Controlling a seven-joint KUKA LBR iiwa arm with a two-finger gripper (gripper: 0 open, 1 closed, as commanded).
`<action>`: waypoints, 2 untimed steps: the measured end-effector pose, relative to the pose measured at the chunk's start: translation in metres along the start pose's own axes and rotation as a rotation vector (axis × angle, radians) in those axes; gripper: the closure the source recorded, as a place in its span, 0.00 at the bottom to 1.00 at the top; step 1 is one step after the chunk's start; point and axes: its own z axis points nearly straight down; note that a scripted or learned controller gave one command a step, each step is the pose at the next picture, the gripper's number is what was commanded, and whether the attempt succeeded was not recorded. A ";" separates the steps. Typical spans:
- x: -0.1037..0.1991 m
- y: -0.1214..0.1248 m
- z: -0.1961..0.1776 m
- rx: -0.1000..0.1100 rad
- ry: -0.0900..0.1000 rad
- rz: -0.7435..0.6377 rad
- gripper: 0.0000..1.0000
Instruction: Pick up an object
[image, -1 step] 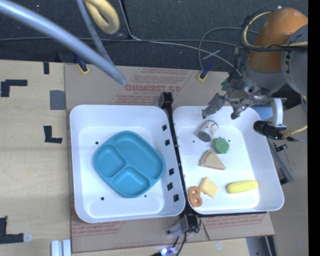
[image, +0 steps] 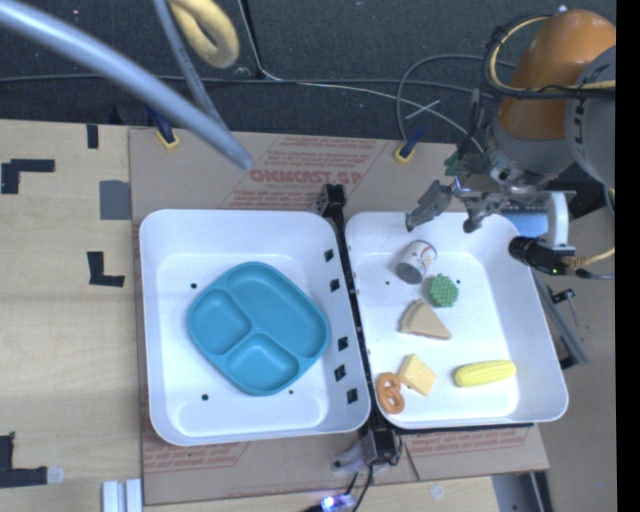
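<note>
My gripper (image: 447, 212) hangs over the back edge of the right bin (image: 530, 330), fingers spread apart with nothing between them. Just below it lies a small grey-and-white can (image: 413, 262) on its side. In front of the can sit a green broccoli piece (image: 442, 291), a tan wedge (image: 425, 321), a yellow cheese block (image: 418, 375), a pretzel (image: 388, 392) and a yellow corn cob (image: 484, 373).
The left bin (image: 165, 300) holds a blue divided plate (image: 258, 326). A black clip divider (image: 340, 300) runs between the bins. Cables and a grey pole (image: 120, 75) cross the back of the bench. Cardboard (image: 300, 170) lies under both bins.
</note>
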 end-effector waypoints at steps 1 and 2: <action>0.002 -0.008 0.047 0.004 -0.001 0.000 0.00; 0.004 -0.014 0.092 0.004 -0.001 0.000 0.00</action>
